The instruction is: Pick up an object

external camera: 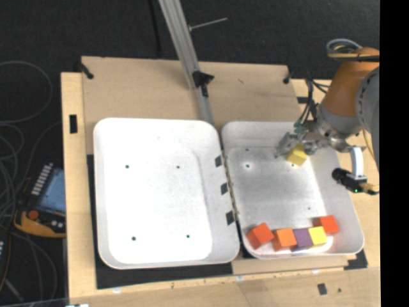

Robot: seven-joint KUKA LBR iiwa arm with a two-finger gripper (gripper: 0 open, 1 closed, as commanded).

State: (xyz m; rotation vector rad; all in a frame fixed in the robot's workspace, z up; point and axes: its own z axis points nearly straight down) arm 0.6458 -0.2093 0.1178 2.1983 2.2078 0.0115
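The tool (pixel 295 147) sits over the right bin's (pixel 281 200) far end with a yellow block (pixel 296 157) between its fingers, seemingly clear of the floor, so the pick looks mostly done; a secure lift remains. Five blocks (pixel 294 235) line the near wall. The worktop (pixel 160 85) is bare wood, cables (pixel 25 133) on dark floor

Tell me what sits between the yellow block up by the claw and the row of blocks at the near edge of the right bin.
Nothing: in the camera view, bare bin floor separates the yellow block, at the claw, from the row of blocks.
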